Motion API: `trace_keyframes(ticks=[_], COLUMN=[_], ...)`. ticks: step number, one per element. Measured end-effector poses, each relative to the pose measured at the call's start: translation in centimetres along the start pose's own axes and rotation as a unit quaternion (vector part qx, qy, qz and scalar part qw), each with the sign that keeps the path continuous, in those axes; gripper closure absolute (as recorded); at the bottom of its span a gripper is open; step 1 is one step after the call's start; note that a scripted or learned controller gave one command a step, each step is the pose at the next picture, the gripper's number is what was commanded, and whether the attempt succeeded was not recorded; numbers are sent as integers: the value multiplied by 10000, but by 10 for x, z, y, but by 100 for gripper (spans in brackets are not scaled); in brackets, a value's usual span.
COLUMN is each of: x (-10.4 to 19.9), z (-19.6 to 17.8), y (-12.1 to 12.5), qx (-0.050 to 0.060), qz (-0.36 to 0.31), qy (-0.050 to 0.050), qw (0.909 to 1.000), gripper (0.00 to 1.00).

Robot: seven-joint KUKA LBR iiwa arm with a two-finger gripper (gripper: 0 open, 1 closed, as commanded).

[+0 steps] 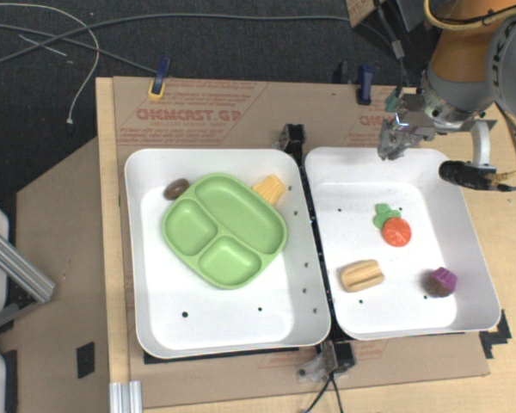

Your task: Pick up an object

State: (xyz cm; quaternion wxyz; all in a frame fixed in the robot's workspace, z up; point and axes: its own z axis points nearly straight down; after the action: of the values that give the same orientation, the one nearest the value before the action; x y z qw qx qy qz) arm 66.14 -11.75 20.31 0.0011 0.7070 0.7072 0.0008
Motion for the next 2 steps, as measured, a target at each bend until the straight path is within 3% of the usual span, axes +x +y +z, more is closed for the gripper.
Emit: trace_keyframes(ticks=[1,2], x=[0,44], z=[-10,-13], y=[1,-7], qx=[2,23], qz=[-2,-8], qy=[1,6], qw=[10000,10000], gripper=[100,100])
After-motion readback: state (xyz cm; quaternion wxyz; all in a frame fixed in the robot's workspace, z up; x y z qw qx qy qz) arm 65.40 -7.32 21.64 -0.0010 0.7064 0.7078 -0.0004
